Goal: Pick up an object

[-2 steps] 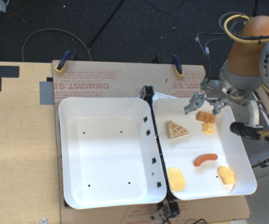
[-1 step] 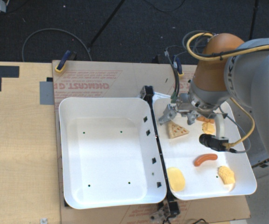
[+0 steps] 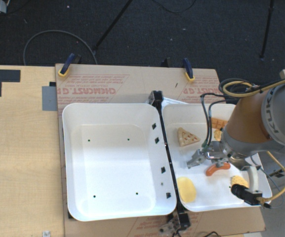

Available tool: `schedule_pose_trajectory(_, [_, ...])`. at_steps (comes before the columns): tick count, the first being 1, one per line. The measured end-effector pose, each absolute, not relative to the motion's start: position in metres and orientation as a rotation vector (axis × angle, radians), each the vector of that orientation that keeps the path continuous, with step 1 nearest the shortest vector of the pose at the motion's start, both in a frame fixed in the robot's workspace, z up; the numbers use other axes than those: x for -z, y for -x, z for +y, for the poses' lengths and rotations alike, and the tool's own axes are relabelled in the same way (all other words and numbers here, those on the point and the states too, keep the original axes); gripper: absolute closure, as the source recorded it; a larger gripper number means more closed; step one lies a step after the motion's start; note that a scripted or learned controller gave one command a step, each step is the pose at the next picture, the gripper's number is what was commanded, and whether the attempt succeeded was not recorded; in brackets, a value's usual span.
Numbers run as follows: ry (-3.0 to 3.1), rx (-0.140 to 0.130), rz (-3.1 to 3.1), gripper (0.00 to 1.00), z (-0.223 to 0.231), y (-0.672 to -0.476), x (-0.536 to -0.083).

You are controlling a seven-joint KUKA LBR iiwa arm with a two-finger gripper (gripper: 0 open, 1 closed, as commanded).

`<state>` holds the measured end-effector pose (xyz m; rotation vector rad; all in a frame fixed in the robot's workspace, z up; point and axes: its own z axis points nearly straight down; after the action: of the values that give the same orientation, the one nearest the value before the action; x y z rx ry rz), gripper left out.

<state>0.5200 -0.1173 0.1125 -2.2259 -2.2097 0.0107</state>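
Mirrored "CHEMCAST" lettering (image 3: 94,89) marks the cardboard sheet's far edge; the gripper (image 3: 197,160), fingers spread apart and holding nothing, hovers mid right bin (image 3: 194,113).

Right bin (image 3: 197,207) holds wedge (image 3: 186,137) behind, disc (image 3: 186,189) front-left; left bin (image 3: 78,132) beside it.

Claw (image 3: 195,160) low, arm bent over

Two white bins (image 3: 113,113); one tan wedge (image 3: 186,137), one yellow disc (image 3: 186,189), one orange piece (image 3: 216,169) (right bin).
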Motion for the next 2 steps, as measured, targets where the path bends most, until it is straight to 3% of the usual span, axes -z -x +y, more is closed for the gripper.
schedule_pose_trajectory(1, [2.219, -0.002, -2.222, 0.00, -0.110, -0.580, -0.086])
schedule_pose_trajectory(2, [2.219, 0.001, -2.225, 0.00, -0.086, -0.633, -0.088])
